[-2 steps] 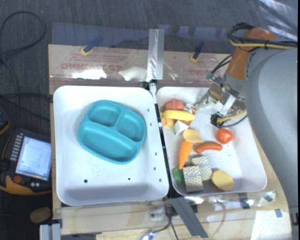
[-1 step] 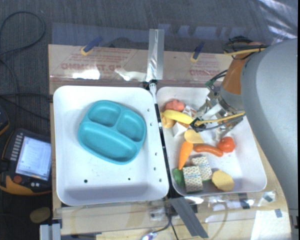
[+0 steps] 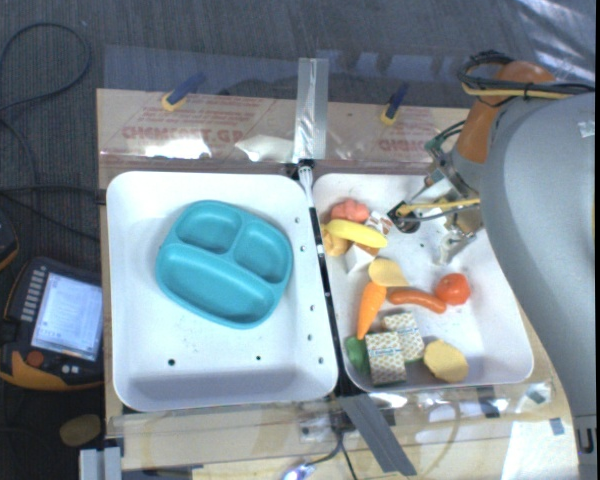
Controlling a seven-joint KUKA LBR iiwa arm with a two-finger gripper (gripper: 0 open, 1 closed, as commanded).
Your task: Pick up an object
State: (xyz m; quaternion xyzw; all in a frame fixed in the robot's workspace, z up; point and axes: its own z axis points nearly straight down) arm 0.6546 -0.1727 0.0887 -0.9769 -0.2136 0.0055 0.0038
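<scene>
Gripper (image 3: 456,230): at the right bin's (image 3: 502,313) 1 o'clock; open or closed, cannot tell.
Tomato (image 3: 454,288): at the gripper's 6 o'clock, apart.
Handling: likely light, hard, smooth; may roll.
Hold: across its middle.

Bench setup: brown board, two white bins side by side

The bench (image 3: 215,133) was a brown board with faded red print along the back. A clear plastic sheet (image 3: 250,76) lay over that back part, with one blue-and-yellow clip (image 3: 183,90) on it towards the left and another clip (image 3: 394,105) towards the right. A shiny silver strip (image 3: 311,108) ran down the middle, ending where the left bin (image 3: 140,353) and the right bin (image 3: 502,340) met, both sat flat on the board
</scene>
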